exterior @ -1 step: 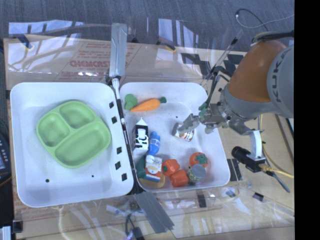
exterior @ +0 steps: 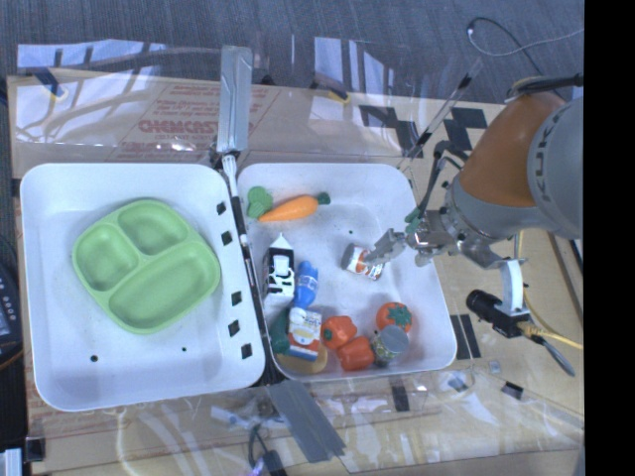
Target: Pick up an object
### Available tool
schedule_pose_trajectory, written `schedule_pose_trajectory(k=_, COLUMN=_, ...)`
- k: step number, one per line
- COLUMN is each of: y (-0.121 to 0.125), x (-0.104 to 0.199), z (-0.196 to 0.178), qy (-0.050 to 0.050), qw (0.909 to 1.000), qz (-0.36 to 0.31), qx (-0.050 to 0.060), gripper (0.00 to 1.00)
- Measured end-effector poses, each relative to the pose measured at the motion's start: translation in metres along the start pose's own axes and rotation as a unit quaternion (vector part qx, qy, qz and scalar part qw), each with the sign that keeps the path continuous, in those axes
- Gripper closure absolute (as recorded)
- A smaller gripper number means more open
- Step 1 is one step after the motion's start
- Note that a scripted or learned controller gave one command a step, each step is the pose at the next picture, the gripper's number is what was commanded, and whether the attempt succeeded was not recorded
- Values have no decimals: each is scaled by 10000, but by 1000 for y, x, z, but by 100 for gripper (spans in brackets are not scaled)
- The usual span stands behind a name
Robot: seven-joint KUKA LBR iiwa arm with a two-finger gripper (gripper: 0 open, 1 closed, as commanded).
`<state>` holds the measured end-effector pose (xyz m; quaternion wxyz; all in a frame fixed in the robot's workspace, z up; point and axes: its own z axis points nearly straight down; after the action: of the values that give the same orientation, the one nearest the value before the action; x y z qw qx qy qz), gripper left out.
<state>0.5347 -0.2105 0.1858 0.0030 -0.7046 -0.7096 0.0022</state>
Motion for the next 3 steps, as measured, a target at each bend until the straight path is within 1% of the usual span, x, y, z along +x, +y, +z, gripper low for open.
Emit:
schedule_pose_trajectory(k=1, y=23, x=0, z=-40, qy=-11, qw=9965, qz=-836, qx=-29, gripper=0)
schedule_pose_trajectory(k=2, y=-12, x=70, z=7, qy=-3, qw=9940, qz=-1093, qx=-10, gripper=0)
schedule_pose_trajectory(k=3, y=26, x=34, z=69, qy=-41, qw=9996, qz=-217, qx=-181, gripper=0)
